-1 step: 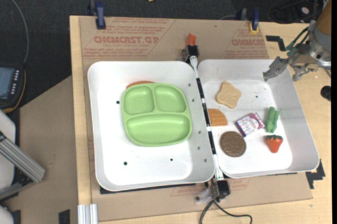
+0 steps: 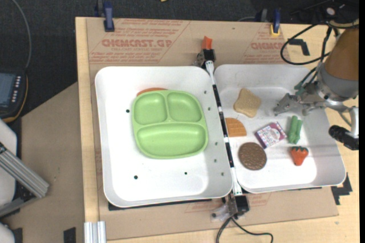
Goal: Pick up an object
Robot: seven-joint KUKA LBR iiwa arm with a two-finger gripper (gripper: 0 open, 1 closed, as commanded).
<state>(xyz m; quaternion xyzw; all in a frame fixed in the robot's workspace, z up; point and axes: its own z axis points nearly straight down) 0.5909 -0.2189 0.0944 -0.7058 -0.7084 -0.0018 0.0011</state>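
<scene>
Seen from above at a slant: two shallow white bins side by side on a cardboard-topped desk. In the left bin, a green divided plate, with a sliver of something orange peeking from under its far edge.

In the right bin, a scatter of small toy foods, taking the brown round cookie as landmark. Just beyond the cookie and toward the divider, an orange wedge-shaped piece. Farther beyond, a tan bread slice. Just right of the cookie and slightly beyond, a small purple-and-white packet. Right of the packet, a green stick-shaped vegetable, lying lengthwise. Right of the cookie, near the bin's front, a red strawberry.

Reaching in from the right, the grey arm with the gripper hanging above the green vegetable's far end. Fingers apparently spread wide, gripping nothing.

Likely candidate for pickup: the green vegetable, nearest beneath the gripper. Probably light, hollow, rigid plastic with a smooth, slippery skin; not fragile. Best taken across its narrow width near the middle, so as not to pivot or squirt out. Close neighbours, the packet and the strawberry, liable to be nudged. Flat cookie and thin packet probably harder to pinch off the floor of the bin.
</scene>
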